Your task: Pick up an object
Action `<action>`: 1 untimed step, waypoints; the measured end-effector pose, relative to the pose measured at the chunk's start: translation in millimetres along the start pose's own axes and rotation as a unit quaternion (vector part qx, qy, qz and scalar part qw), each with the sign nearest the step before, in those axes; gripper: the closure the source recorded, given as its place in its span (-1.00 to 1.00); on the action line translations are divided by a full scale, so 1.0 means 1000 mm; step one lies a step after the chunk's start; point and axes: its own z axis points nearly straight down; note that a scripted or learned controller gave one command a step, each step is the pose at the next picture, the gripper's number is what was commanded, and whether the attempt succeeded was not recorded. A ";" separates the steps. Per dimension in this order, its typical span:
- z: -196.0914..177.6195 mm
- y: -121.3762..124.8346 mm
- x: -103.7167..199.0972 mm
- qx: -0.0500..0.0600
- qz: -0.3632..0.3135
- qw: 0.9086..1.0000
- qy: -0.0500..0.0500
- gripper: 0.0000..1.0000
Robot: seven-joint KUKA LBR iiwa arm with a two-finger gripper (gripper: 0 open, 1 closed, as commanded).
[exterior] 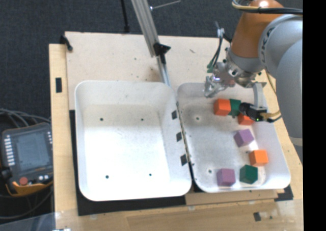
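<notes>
Camera view: gripper (pixel 213 86), aperture indiscernible, is hovering just left of orange block (pixel 222 107); seemingly light, rigid; gripping opposite flat faces is advisable.

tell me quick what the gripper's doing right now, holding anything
Gripper: above the far end of the right bin, next to the orange block; nothing visibly held, and whether it is open or shut cannot be told.

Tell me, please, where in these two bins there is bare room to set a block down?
The left bin offers bare floor. In the right bin, the strip beside the shared rim is free; its right side is crowded with blocks, from the orange block to the green block.
</notes>
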 end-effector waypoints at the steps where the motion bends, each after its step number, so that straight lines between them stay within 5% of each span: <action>1: -0.045 -0.002 -0.003 0.000 0.001 1.000 0.000 1.00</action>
